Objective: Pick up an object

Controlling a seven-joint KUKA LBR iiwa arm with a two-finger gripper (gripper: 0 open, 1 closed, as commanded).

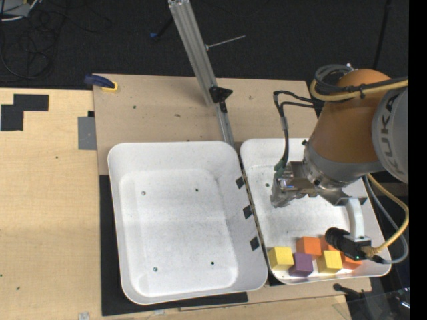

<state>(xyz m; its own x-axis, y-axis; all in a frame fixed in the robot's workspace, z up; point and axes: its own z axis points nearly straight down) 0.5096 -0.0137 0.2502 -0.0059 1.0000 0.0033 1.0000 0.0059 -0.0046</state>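
My gripper point(282, 193) hangs over the middle of the right bin point(261, 157), its metal fingers pointing down to the left. Nothing shows between them, and the wrist hides how wide they stand. Along the bin's front edge lies a cluster of blocks: a yellow block point(281, 256), a purple block point(303, 264), an orange block point(310, 246) and a second yellow block point(331, 261). The blocks lie well in front of the gripper, apart from it.
The left bin point(177, 219) sits beside the right one, joined by black clips. A slanted aluminium rail point(197, 49) rises behind the bins. The arm's orange-banded body point(350, 125) covers the right bin's back right part.
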